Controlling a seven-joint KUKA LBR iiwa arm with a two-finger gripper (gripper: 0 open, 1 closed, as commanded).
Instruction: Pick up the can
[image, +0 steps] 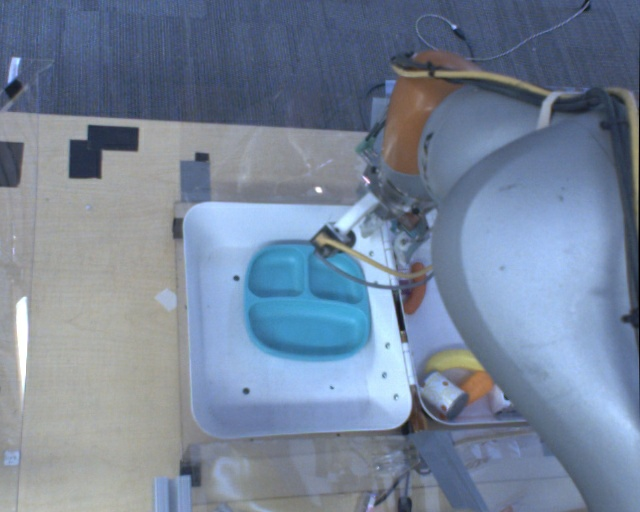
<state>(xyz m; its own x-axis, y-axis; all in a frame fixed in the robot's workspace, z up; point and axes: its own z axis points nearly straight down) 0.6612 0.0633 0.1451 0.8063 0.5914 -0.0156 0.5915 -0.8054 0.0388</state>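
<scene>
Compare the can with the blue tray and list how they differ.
Colour: the can is silvery metal; the blue tray is plain blue.
Shape: the can is a small cylinder lying on its side; the blue tray is flat and wide, with three compartments.
Place: the can lies in the right bin next to a banana; the blue tray lies in the left bin.
Both rest in white bins.

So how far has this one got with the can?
Nothing done yet: the can lies in the right bin, next to a banana, apart from the hand. Under way: the hand sits over the bins' shared edge, farther back. Left: move to the can, grip it, lift it.
</scene>
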